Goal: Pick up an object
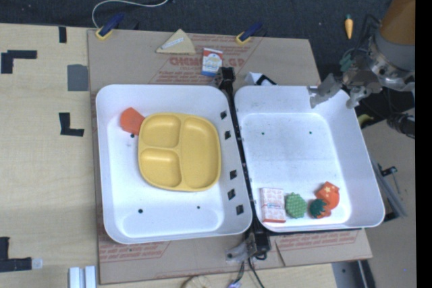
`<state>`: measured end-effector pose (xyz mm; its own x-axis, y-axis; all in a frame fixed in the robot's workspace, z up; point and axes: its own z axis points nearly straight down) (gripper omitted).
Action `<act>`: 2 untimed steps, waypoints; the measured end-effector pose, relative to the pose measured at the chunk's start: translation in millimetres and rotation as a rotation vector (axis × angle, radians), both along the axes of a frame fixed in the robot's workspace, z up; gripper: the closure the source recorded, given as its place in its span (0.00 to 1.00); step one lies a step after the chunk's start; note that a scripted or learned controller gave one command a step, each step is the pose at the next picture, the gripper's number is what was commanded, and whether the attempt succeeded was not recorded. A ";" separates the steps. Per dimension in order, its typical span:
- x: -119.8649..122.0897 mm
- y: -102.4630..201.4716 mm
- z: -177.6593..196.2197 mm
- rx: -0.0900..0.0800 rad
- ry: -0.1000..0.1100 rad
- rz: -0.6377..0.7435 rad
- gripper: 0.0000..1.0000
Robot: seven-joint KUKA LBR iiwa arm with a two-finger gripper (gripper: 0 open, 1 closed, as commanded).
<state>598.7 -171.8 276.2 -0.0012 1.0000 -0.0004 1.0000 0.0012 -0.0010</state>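
So far nothing is being lifted: the pickable things are all lying in the bins. Three are sitting in a row along the lower edge of the right bin (307, 125), toward the lower right of the frame: a red-and-white packet (272, 204), a green knobbly piece (294, 206) just beside it, and an orange-and-red toy (325, 199) just beside that. The toy is lying near the bin's lower right corner, and the whole row is crowding the lower wall, so I am judging that a descent there is leaving little room on the wall side.

My fingers (336, 96) are hanging at the upper right of the frame, over the upper rim of the right bin. They are looking spread apart, with nothing between them. The row is lying well apart from them, across the bin's bare middle, which is giving me open room to travel down-frame. The whole job is left, as I read it: reaching, lowering, closing, lifting.

In the left bin (108, 165), a yellow divided plate (179, 150) is taking up the middle, and an orange piece (131, 120) is touching or just beside its upper left edge. Beyond the bins, at upper centre on the counter (40, 158), a small carton (212, 63) and a pale wedge (177, 42) are lying.
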 end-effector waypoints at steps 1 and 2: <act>-51.2 -44.6 -124.5 0.000 0.003 -0.001 0.00; -102.5 -32.4 -189.7 0.000 -0.003 -0.001 0.00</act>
